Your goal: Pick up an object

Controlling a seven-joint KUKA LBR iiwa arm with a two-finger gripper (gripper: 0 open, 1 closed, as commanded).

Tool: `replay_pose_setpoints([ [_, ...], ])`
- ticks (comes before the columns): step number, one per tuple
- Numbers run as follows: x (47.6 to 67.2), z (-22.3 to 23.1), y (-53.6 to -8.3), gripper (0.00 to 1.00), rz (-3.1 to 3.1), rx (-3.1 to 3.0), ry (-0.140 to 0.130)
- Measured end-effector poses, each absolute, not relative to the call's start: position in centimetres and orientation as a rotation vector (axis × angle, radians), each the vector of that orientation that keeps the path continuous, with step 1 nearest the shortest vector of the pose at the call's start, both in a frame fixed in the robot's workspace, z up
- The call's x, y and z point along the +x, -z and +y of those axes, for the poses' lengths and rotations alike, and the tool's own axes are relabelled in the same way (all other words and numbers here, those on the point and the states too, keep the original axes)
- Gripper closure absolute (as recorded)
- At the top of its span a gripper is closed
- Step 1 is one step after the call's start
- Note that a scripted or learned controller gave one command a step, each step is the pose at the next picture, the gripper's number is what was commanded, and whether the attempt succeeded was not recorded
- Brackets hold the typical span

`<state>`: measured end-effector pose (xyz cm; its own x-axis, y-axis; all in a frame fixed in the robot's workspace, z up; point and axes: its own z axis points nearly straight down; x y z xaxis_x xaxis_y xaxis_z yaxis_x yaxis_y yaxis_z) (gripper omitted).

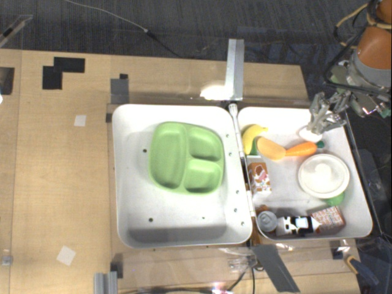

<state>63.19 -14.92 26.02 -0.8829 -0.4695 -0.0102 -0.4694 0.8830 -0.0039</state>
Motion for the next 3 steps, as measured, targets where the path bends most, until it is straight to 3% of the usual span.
replay_pose_setpoints([
  [1,50.7,-21.0,-27.6,1.00,3.017,-0.848,0.011],
  [2,58.5,-17.0,-26.5,1.00,3.009,-0.871,0.002],
  [3,51.2,-20.7,-28.0,1.00,2.864,-1.277,0.007],
])
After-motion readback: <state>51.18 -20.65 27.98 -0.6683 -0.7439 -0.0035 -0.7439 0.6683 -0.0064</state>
